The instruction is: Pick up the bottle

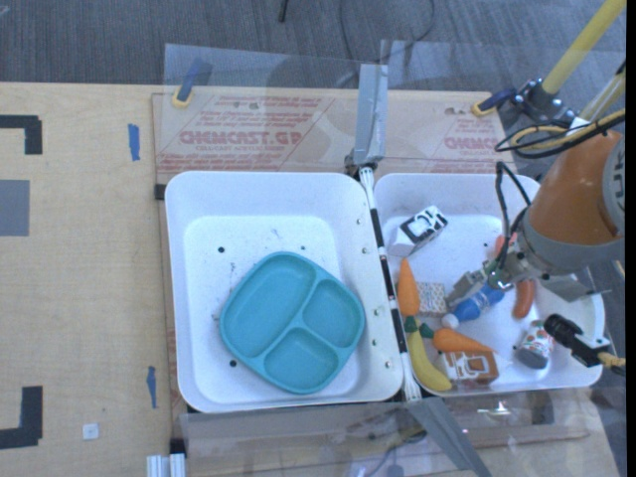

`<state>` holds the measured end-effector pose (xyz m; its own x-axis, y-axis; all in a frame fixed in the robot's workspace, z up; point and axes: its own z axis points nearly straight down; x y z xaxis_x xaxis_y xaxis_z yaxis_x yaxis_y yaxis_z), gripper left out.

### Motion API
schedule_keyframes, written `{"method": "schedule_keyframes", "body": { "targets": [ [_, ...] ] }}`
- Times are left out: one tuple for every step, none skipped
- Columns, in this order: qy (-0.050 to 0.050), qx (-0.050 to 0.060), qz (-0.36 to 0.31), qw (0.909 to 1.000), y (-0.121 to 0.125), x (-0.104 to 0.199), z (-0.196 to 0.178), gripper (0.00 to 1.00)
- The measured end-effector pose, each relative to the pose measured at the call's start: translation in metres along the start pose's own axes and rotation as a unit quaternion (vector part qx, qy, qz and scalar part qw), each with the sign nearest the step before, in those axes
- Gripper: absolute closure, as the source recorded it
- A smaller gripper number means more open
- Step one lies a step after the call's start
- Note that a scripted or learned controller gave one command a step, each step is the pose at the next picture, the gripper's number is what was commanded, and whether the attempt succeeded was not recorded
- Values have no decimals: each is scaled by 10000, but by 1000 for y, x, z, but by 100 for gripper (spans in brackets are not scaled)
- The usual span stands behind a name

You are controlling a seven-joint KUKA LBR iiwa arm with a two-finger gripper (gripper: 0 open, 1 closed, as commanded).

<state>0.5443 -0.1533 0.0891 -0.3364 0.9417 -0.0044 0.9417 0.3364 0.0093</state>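
Fingers [487, 284] of the gripper [481, 288] are seen lowered into the right bin [586, 371], right at the bottle [470, 305]; whether they are closed on it or merely touching it cannot be told from this view, since the grey tips overlap the bottle's upper end. The bottle, blue with a white cap at its lower left end, is laid tilted on the bin floor near the middle of the right bin.

Just left of the bottle a small speckled square piece [431, 297] is seen, and beyond it an upright orange carrot [407, 286] lies against the bin's left wall. Below the bottle a second carrot [461, 342] is laid across, with a banana [427, 361] and a small orange-and-white box [471, 367] beneath it. To the right, a red sausage-like item [524, 298] and a small printed cup [535, 347] are placed. A black-and-white object [423, 226] rests in the upper part of the bin.

The left bin [189, 207] is occupied by a teal divided plate [291, 322]. Both bins are carried by the wooden table [79, 266].
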Motion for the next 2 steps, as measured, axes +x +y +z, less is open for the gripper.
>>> {"method": "schedule_keyframes", "body": {
  "targets": [
    [-32,-31,45,10000,0,-5,-11,100],
    [-33,-30,48,10000,-1,-6,-11,0]
  ]
}}
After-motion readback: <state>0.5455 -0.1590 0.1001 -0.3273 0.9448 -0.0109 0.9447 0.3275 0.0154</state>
